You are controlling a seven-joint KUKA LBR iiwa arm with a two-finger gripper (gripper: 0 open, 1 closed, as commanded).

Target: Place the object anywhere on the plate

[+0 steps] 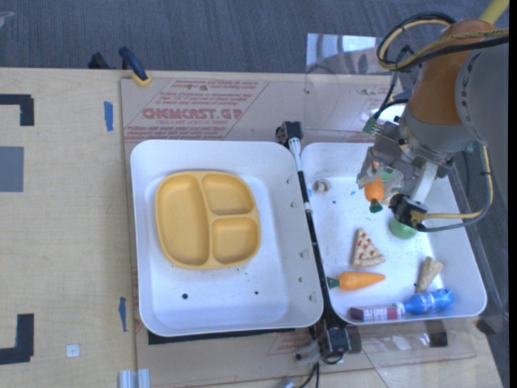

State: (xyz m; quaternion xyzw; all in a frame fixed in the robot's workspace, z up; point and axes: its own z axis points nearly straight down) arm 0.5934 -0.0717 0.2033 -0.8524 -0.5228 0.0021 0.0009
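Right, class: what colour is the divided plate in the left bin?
Yellow, a mustard shade, seen best in the camera view: the plate sits in the left bin.

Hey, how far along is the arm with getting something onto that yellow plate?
Nothing looks done yet: the yellow plate in the left bin carries no object. In hand: the gripper sits above the right bin with a small orange carrot at its tip, apparently lifted, though a firm hold is unclear. Left: carry it across and set it on the plate.
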